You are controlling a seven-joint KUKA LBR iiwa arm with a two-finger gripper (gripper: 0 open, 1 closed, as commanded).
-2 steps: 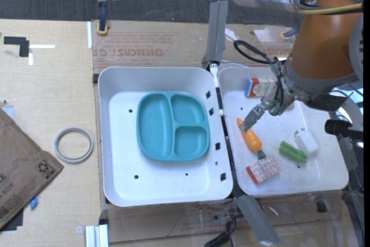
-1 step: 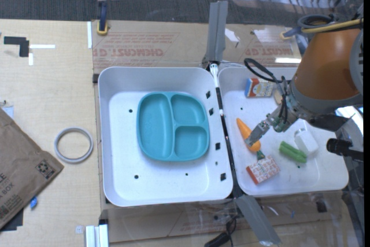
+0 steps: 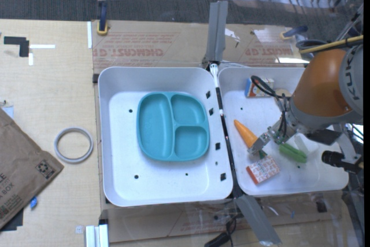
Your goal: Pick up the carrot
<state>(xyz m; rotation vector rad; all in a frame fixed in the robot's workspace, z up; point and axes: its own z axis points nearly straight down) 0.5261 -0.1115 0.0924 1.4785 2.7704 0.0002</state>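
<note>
An orange carrot (image 3: 244, 131) lies in the right bin (image 3: 324, 182), near its left wall, with its tip pointing to the upper left. My gripper (image 3: 258, 147) hangs low over the bin floor just right of and below the carrot's thick end, very close to it. I cannot make out whether it touches the carrot. The arm's orange band (image 3: 321, 87) rises behind the gripper on the right and hides part of the bin.
A green vegetable (image 3: 293, 153) lies right of the gripper. A small red-patterned box (image 3: 263, 170) sits just below it, and a packet (image 3: 252, 88) lies at the bin's back. In the left bin (image 3: 115, 176) is a teal divided plate (image 3: 173, 126). A tape ring (image 3: 73, 144) lies on the bench.
</note>
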